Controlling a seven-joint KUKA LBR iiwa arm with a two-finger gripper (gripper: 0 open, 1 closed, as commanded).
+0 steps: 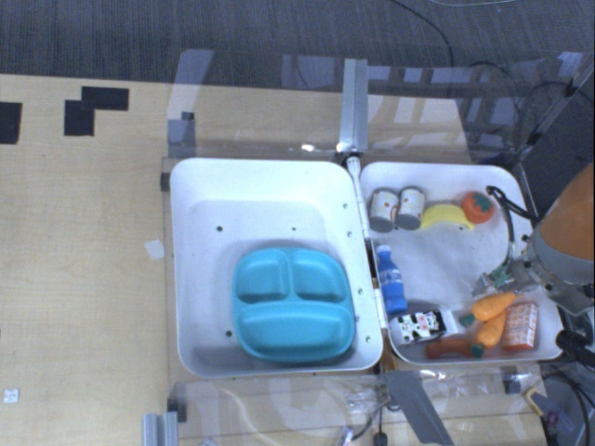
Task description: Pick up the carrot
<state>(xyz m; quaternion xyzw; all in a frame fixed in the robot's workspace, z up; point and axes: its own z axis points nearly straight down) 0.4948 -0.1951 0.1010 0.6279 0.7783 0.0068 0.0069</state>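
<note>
Right bin with carrot, blue bottle, left bin with blue plate, fingers' state unclear

A: Colours, quick, rel. to the blue bottle?

B: Left of it: light-blue tray in a white bin. Above it: two grey cans, w/ a yellow banana and orange-red fruit w/ green top further right.

A: And lower right?

B: Orange carrot, orange-red packet, black-and-white patterned box, dark-red item w/ green tip. Arm: orange band over grey.
</note>
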